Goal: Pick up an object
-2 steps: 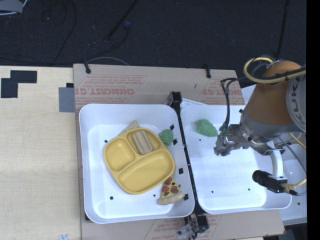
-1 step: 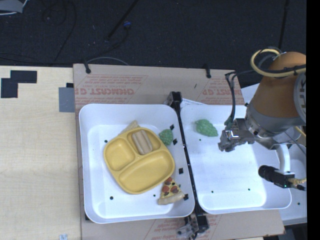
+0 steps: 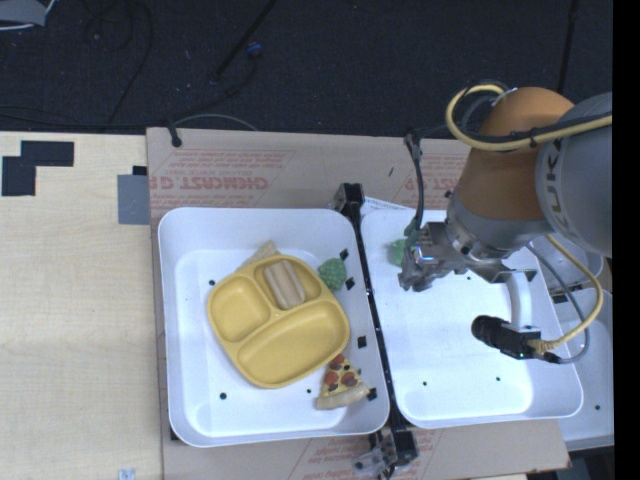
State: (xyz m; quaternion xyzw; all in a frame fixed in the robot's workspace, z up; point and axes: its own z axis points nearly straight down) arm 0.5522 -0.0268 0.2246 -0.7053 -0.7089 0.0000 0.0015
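Reaching in from the right, the arm [image 3: 505,183] bends down over the right bin [image 3: 470,393], its orange band uppermost. The gripper [image 3: 413,271] sits low near that bin's upper left corner, close to the side that meets the left bin [image 3: 190,393]. Whether the gripper is released or clenched cannot be told (its tip is a dark, blurred shape against the white floor). A green piece [image 3: 399,251] shows at the gripper's upper left side, partly hidden by it. It seems to touch the gripper, but whether it is grasped cannot be told either.

The other things lie in the left bin. A yellow plate [image 3: 270,353] with three compartments sits near the middle, turned at a slant. A tan bun [image 3: 287,283] lies in its upper right compartment. A broccoli [image 3: 333,272] rests on the bin floor just beside the plate's upper right rim, close to the bin's right wall (and so not far from the gripper, with the two walls between them). A pizza slice [image 3: 342,383] lies just below the plate's lower right edge, near the bin's lower right corner.

Both bins rest side by side on a cardboard sheet [image 3: 250,173] with red print, on the pale bench [image 3: 70,318].
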